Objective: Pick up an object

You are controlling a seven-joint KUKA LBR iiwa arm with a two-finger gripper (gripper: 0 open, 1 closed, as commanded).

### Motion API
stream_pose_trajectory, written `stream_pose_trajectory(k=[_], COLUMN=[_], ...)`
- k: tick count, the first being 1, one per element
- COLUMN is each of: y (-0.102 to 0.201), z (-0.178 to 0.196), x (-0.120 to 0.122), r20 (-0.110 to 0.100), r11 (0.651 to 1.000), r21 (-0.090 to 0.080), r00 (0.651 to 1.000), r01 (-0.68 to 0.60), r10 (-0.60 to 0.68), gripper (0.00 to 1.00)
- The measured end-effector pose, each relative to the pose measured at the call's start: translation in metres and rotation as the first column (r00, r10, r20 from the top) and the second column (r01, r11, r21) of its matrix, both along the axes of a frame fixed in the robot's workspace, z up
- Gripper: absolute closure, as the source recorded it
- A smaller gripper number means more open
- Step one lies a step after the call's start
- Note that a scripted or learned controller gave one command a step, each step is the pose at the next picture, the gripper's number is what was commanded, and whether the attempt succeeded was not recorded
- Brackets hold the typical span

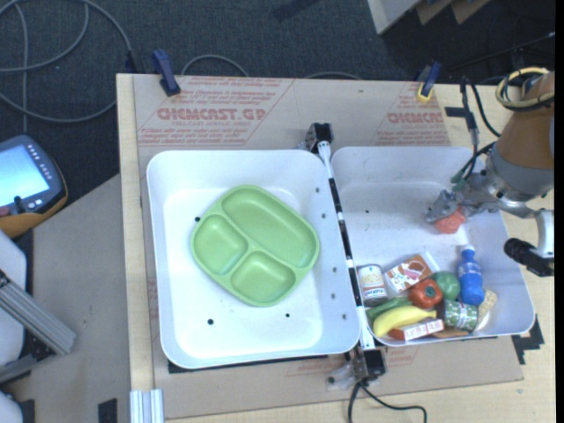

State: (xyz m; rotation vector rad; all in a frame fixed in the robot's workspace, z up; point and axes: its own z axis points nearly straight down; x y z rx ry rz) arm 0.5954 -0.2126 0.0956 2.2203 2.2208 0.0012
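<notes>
We see the pincer (443, 208) low in the right bin (397, 183), right at a red object (450, 222), probably lining up a grab; can't tell whether it's apart or together.

A grey arm (520, 173) wears an orange band, with black cables looping over its wrist.

Bench (220, 113) w/ two white bins (176, 263)

Probably a robotics lab: clamped bench (264, 113), loose floor cables (53, 25).
</notes>
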Motion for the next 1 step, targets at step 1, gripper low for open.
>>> stream_pose_trajectory(k=[1], y=[0.0973], z=[-0.0099], x=[0.0075], r20=[-0.001], r11=[1.000], r21=[0.002], r00=[1.000], r01=[-0.008], r10=[0.008], gripper=[1.00])
